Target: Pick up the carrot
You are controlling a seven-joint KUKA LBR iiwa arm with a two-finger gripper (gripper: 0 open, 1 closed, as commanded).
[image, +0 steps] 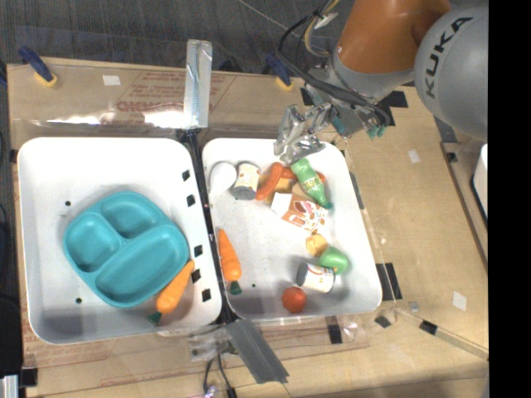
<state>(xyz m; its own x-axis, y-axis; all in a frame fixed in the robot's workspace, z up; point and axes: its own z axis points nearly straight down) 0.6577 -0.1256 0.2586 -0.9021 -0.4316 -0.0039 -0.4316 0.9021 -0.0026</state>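
Note:
Three carrots are in view. One carrot (270, 181) lies tilted at the back of the right bin (264, 247), between a small can and a green bottle. A second carrot (228, 257) rests along that bin's left wall. The third carrot (174, 288) lies in the left bin (41, 181), against the front edge of the teal tray. My gripper (296, 143) hangs over the right bin's back rim, just up and right of the first carrot. It is open, with nothing between its fingers.
The right bin also holds a small can (246, 181), a white lid (221, 172), a green bottle (309, 181), a snack packet (303, 214), a green pepper (333, 261), a small cup (318, 279) and a red tomato (294, 298). A teal divided tray (124, 247) sits in the left bin.

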